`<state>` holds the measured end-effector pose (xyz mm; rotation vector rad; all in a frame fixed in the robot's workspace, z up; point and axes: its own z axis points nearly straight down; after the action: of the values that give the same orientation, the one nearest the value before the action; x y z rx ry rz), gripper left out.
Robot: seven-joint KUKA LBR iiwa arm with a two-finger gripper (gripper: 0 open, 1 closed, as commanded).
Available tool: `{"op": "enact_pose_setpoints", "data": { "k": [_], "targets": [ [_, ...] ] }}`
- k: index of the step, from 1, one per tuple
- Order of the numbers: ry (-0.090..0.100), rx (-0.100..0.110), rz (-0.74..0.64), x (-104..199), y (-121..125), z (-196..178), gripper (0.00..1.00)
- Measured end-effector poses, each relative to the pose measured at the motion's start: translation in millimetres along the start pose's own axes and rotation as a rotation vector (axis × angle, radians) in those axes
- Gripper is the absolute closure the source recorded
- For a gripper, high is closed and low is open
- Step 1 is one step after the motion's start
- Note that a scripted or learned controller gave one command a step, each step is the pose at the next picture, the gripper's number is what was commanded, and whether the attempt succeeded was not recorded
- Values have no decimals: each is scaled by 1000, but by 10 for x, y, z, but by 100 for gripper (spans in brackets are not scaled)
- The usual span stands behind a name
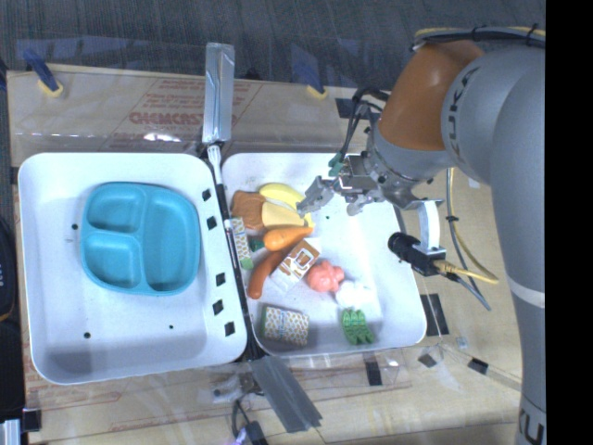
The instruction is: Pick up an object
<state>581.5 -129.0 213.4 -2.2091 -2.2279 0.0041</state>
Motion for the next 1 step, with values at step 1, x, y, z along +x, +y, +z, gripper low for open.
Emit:
{"op": "enact_pose_setpoints", "data": {
  "k": [1],
  "targets": [
    [-4, -24, -107, 9, 111, 1016, 0]
  ]
}}
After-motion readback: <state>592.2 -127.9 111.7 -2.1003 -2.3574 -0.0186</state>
